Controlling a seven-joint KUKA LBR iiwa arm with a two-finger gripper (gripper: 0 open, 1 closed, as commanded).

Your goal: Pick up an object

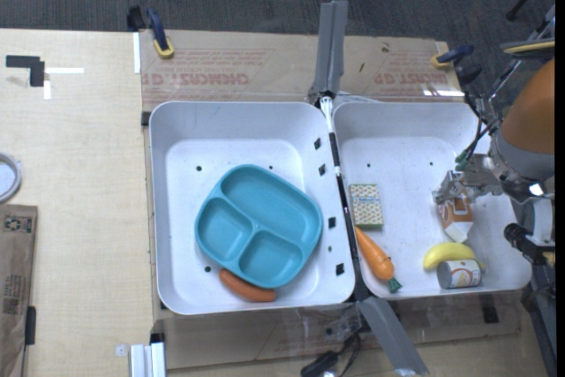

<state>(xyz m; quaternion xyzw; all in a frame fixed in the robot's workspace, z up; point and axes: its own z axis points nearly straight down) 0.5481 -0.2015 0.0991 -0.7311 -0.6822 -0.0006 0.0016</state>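
The blue divided plate [258, 226] covers most of the orange sausage [248, 287] at its 6 o'clock rim. The hand [456, 186] overlaps the top of the orange-and-white carton [457, 219]; its fingers are too small to read. The roll of tape [7, 178], at 9 o'clock on the surface [71, 216], is cut by the edge.

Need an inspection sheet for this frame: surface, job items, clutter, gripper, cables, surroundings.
Surface: two shallow white bins, left bin, right bin, on a cardboard-covered bench.
Job's things: left bin holds blue divided plastic plate over an orange sausage-shaped toy; right bin holds small green-patterned box, toy carrot, yellow banana, small can, orange-and-white carton.
Clutter: nothing seen.
Grippers: gripper over the carton.
Cables: dark cables by the arm.
Surroundings: blue clamps, grey carpet.
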